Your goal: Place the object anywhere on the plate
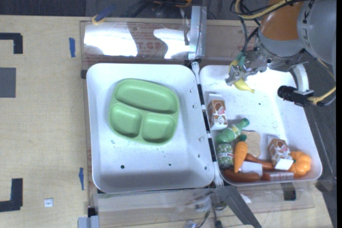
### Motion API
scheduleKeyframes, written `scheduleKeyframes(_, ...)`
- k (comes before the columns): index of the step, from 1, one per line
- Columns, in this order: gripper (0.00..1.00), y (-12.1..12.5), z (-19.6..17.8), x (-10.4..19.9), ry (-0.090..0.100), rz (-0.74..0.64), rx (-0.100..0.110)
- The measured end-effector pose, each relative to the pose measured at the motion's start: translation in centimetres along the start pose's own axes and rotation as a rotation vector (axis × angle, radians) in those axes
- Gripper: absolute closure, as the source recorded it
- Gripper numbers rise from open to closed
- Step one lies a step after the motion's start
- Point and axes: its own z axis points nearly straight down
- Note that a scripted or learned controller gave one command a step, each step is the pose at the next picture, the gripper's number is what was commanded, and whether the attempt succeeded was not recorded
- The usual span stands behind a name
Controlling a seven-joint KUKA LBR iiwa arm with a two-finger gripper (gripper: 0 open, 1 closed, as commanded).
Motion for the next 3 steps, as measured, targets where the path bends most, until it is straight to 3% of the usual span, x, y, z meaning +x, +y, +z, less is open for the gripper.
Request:
scheduleKeyframes(1, 1.0, -2.8, 0.0, 8.2, 0.002, 0.028, 0.002)
scheduleKeyframes(2, 1.0, -2.3, -4.2, 6.5, 0.0, 0.215, -0.001)
scheduleKeyframes(3, 1.0, -4.1, -2.4, 15.7, 0.003, -0.161, 0.003)
